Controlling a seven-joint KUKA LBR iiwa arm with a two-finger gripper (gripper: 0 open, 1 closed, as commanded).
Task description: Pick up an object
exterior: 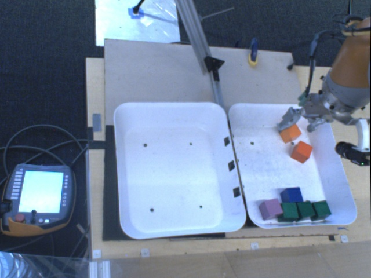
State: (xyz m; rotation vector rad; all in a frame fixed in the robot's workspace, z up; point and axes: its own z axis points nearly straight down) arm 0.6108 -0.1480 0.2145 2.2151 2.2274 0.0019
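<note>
The hand [302, 117] is positioned over the upper right part of the right bin [255, 155]. Its grey fingers [288, 119] are angled downward to the left. Whether they are spread or pressed together cannot be determined from this view. An orange block [290, 134] sits directly below the lower fingertip, touching it or very nearly so; the block is not visibly between the fingers. The arm [352, 68], with its orange band, enters from the right edge above the bin.

A second orange block [301, 152] lies just beside the first, lower and to the right, on the bin floor. Well apart from these, a cluster occupies the bin's lower right corner: a blue block [291, 194], a pink block [269, 208], and green blocks [304, 211] in a row, all close together.

The left bin [133, 155] adjoins the right bin, with black clips [231, 165] along the shared edge. Both bins rest on the tabletop [162, 74]. A yellow-and-blue clamp [253, 52] stands at the tabletop's rear edge. A teach pendant [37, 198] with a lit screen lies on the floor to the left.
</note>
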